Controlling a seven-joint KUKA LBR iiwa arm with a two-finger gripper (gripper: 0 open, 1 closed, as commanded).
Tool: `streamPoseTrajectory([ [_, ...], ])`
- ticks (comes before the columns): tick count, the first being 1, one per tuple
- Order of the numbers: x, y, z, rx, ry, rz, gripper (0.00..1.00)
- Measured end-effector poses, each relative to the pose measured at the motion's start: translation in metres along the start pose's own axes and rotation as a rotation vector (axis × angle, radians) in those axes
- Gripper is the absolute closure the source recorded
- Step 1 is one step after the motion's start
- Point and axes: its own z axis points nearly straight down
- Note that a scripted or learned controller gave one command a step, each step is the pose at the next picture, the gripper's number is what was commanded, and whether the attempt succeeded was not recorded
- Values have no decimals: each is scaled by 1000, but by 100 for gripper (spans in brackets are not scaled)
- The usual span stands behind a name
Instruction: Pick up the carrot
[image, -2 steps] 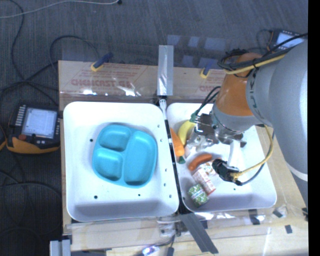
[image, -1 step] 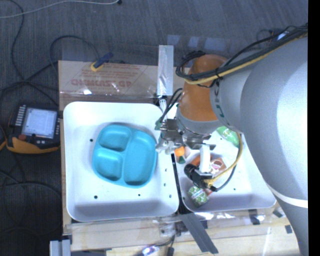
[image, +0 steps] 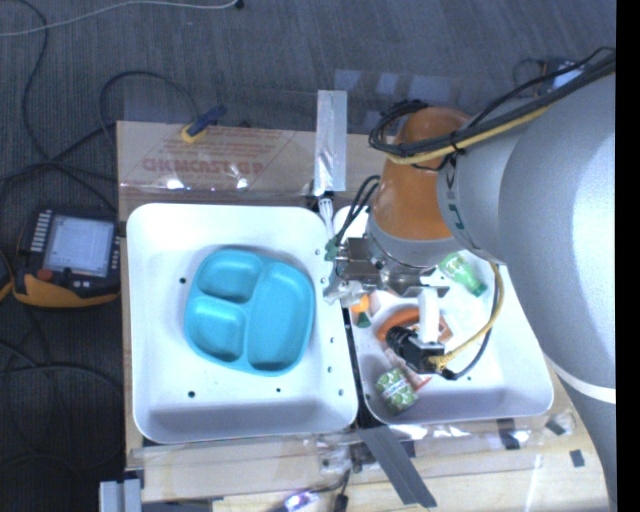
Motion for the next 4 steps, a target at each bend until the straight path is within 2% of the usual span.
streamPoseTrajectory([
  [1,-57,48,-139,-4,0,-280,100],
  [2,-10,53,-10,2,3,165,100],
  [3,8,68,2,-1,-1,54,100],
  [4,86,55,-25,-1,1,-127,100],
])
